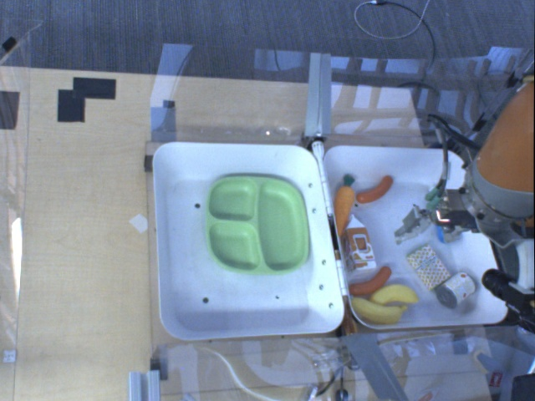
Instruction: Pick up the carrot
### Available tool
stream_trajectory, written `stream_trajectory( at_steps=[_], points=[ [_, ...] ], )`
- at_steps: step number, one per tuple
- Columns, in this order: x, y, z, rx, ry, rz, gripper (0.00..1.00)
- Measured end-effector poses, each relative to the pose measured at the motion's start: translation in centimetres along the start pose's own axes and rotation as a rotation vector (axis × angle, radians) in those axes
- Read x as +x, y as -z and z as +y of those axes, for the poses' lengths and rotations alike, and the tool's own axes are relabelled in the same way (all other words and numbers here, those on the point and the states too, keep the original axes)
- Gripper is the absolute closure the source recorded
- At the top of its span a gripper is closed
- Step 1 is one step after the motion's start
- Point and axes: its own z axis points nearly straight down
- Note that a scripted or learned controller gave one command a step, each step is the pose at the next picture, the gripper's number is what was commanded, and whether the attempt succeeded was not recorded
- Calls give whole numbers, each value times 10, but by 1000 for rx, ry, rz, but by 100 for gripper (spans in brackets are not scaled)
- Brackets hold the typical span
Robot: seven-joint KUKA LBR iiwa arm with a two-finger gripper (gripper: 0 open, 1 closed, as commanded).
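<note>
Against the right bin's (468, 320) left wall, the carrot (343, 209) lies lengthwise, leaf end up. Well to its right, the hand (415, 222) hovers; whether it is clenched I cannot tell.

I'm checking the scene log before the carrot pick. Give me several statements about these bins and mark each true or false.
1. The carrot lies in the right bin, near its left wall. True.
2. The green divided plate sits in the right bin. False: it is in the left bin.
3. The gripper holds the carrot. False: it hangs over the right bin, apart from the carrot.
4. A banana lies near the right bin's front edge. True.
5. The small carton lies just below the carrot's tip. True.
</note>
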Motion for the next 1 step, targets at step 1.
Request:
stream_trajectory(
  at_steps=[1],
  points=[
    [9,-118,25,-6,-248,1,0]
  ],
)
